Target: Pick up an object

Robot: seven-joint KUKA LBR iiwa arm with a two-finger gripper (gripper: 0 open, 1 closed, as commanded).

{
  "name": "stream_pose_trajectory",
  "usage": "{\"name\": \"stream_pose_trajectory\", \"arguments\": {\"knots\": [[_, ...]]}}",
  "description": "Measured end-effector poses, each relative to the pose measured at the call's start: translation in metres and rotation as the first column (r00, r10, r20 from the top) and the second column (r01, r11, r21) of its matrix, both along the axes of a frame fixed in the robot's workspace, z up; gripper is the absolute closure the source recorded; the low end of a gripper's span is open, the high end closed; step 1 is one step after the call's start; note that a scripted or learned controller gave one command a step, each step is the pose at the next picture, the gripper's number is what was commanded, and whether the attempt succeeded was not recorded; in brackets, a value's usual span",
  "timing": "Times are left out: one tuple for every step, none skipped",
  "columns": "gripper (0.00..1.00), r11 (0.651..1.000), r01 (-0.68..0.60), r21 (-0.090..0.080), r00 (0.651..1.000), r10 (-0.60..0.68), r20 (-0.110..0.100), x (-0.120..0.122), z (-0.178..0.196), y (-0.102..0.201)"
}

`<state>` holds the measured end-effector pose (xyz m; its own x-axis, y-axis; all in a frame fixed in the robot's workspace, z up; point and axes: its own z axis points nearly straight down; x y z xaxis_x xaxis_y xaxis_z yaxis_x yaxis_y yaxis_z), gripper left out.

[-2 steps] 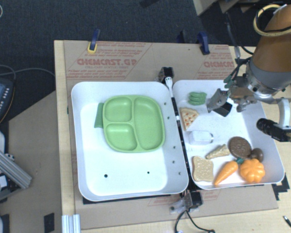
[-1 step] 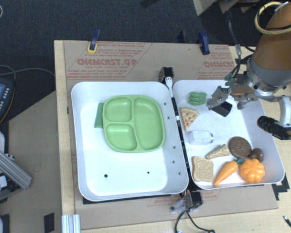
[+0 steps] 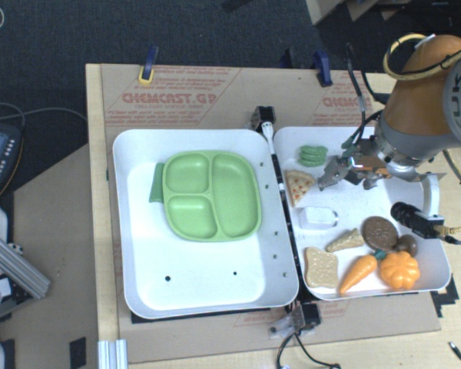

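My gripper hangs over the upper middle of the right bin, under the orange-banded wrist. Its dark fingers point left and down, just right of a pizza slice and below a green round toy. A small clear or white piece lies lower, in the bin's middle. Along the bin's front lie a bread slice, a carrot, an orange pumpkin, a brown cookie and a tan wedge. I see nothing between the fingers.
The left bin holds a green divided plate. A black clamp sits at the top of the ridge between the bins. A black part of the arm reaches over the right bin's right side.
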<state>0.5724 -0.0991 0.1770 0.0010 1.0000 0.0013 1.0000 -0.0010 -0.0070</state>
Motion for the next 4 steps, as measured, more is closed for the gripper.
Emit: {"name": "stream_pose_trajectory", "arguments": {"knots": [[0.00,1.000,-0.001,0.001,1.000,0.001,-0.001,-0.002,-0.062,0.008],[0.00,1.000,-0.001,0.000,1.000,0.001,0.003,-0.002,-0.094,0.008],[1.00,1.000,0.001,-0.001,1.000,-0.001,0.007,-0.001,-0.082,0.008],[1.00,1.000,-0.001,-0.003,1.000,0.001,0.012,0.008,-0.035,0.005]]}}
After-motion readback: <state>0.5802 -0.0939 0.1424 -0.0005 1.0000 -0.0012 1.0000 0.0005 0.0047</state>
